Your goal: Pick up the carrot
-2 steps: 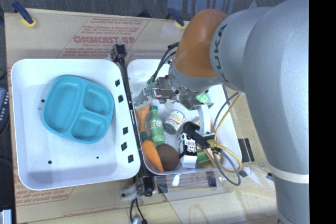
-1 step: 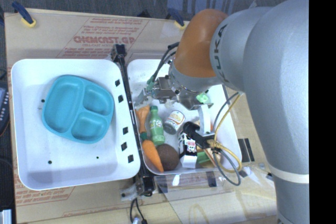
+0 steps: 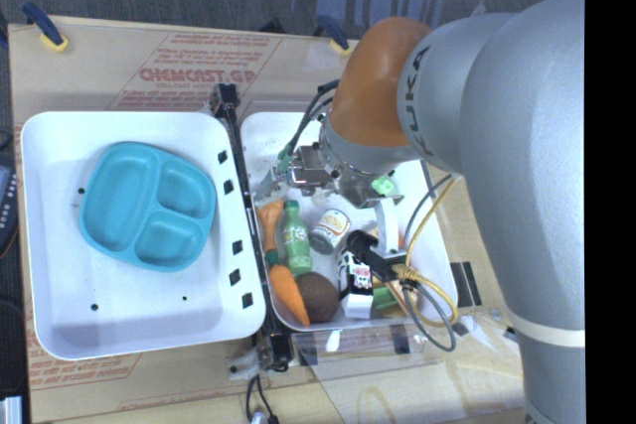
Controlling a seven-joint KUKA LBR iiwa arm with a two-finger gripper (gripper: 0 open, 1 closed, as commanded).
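Orange carrot (image 3: 287, 293) lengthwise along right bin's (image 3: 434, 256) left wall.

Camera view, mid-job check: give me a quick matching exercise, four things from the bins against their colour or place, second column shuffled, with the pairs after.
Things:
1. divided plate
2. carrot
3. bottle
4. brown round item

Descriptions:
A. green, lying in the right bin above the carrot in the image
B. light blue, alone in the left bin
C. orange, at the near edge of the right bin
D. dark brown, touching the carrot's right side in the image

Pairs: 1-B, 2-C, 3-A, 4-D
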